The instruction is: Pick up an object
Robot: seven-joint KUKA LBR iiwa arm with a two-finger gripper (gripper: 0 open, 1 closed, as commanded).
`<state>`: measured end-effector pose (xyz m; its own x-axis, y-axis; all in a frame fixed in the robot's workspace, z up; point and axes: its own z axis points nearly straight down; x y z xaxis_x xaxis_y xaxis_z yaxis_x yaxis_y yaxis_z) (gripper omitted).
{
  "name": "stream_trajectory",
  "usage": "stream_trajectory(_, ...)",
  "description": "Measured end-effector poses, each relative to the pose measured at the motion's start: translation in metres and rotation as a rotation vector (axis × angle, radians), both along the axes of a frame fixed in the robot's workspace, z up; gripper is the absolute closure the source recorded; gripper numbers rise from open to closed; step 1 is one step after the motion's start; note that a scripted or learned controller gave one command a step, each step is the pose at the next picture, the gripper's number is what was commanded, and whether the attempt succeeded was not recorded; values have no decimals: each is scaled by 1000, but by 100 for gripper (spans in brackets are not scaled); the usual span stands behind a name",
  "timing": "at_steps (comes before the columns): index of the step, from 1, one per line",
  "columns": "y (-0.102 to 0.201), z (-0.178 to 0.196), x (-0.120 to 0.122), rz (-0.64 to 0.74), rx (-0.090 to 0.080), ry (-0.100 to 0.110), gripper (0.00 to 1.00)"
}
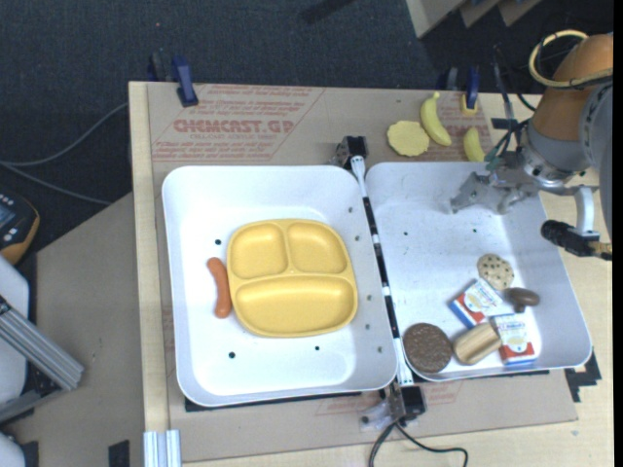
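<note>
you'll see a hot dog (220,287) touching the left of the yellow divided plate (291,277) in the left bin (185,197). right of that plate, the hand (484,192) hovers released over the right bin (409,188), with the chocolate chip cookie (494,269) lying below it.

Grey arm (560,129), orange band, grey metal claw (487,191).

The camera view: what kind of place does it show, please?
Probably a robot lab test bench: two white bins clamped on a board, a robot arm reaching in, and toy food such as a yellow divided plate.
</note>
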<state>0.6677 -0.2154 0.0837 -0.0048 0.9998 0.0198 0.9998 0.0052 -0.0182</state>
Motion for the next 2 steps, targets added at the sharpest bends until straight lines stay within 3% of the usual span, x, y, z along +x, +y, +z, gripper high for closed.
stream_trajectory(1, 1, 1, -63, -5, -16, -14, 0)
stream_trajectory(2, -3, 1, -140, -6, -12, -13, 0)
